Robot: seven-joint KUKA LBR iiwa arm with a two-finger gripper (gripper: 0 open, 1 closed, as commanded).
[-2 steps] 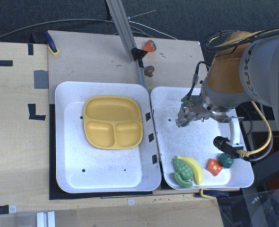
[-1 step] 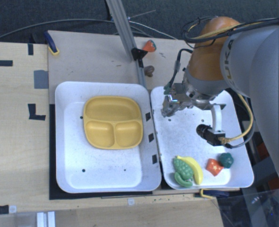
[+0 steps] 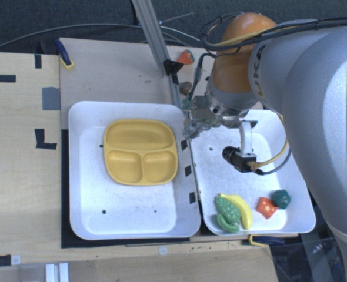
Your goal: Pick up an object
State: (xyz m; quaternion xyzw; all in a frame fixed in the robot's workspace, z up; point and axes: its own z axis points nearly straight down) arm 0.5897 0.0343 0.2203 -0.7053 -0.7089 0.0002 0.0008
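Yellow tray (image 3: 140, 151), white bins (image 3: 126, 225), yellow banana (image 3: 242, 208), green vegetable (image 3: 227, 213).

left bin (image 3: 85, 175): yellow divided plate (image 3: 141, 151) | right bin (image 3: 297, 216): toy banana (image 3: 242, 208), green toy (image 3: 226, 212), strawberry (image 3: 266, 207) | gripper (image 3: 192, 122) above the bins' shared edge

A yellow divided tray (image 3: 141, 151) lies in the left white bin (image 3: 82, 175).

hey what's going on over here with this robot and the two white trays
A grey robot arm reaches in over the right bin, its claw hanging near the divider between the two bins. Nothing shows in its grip. The toy food sits untouched along the right bin's near edge: a banana, a green vegetable and a red and green piece. The left bin holds a yellow divided plate.
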